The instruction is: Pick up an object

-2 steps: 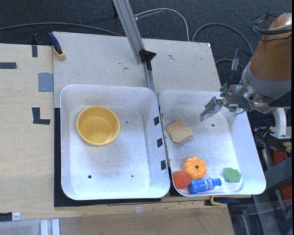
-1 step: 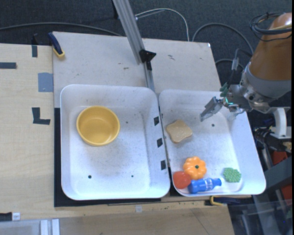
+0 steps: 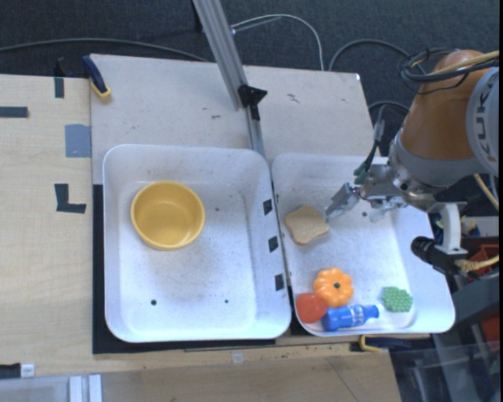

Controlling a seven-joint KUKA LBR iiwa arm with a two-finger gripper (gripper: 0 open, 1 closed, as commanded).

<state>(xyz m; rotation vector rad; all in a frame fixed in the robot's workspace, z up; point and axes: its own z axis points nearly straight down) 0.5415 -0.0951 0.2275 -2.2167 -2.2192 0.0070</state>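
In the right bin (image 3: 419, 321) lie a tan bread-like piece (image 3: 306, 224), an orange pumpkin (image 3: 334, 284), a red round object (image 3: 309, 307), a blue bottle (image 3: 350, 316) and a small green object (image 3: 396, 298). My gripper (image 3: 358, 208) hangs over the upper middle of that bin, just right of the tan piece and apart from it. It is open, with nothing between its fingers (image 3: 340, 202). The pumpkin, red object, bottle and green object cluster at the bin's near edge, below the gripper.
A yellow bowl (image 3: 168, 214) sits in the left bin (image 3: 117, 249). A slanted metal pole (image 3: 222, 36) rises from behind the bins, its clamp at the divide between them. The arm's orange band (image 3: 444, 99) looms over the right bin's far right corner.
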